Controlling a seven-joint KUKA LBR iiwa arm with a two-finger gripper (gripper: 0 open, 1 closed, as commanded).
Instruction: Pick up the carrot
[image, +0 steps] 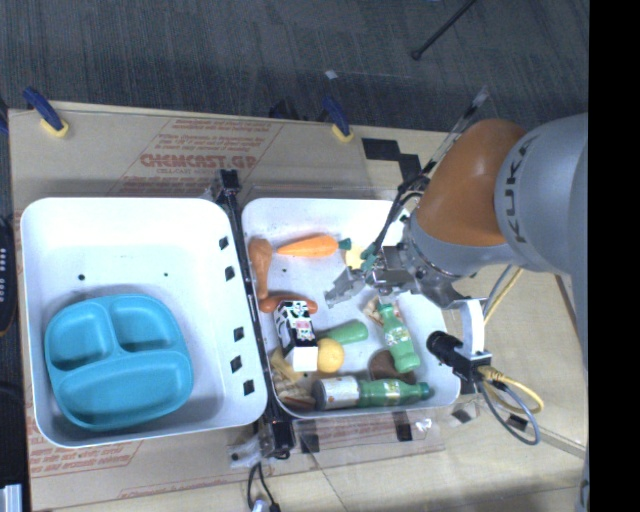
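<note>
The grey arm (520, 200), orange-banded, rises closest to the lens from the right and hangs over the right bin (300, 212). Its gripper (362, 272) stands narrowly parted with nothing between the fingers, just right of the carrot (308, 246). One carrot lies near the bin's far edge, long axis running left–right, green top toward the gripper. The same bin holds one large green bottle (365, 392) along the near edge, one smaller green bottle (397, 340), one lemon (330, 355), and one cow-patterned carton (295, 322). The left bin (120, 215) holds one blue compartment tray (118, 356) toward its near-left corner.
</note>
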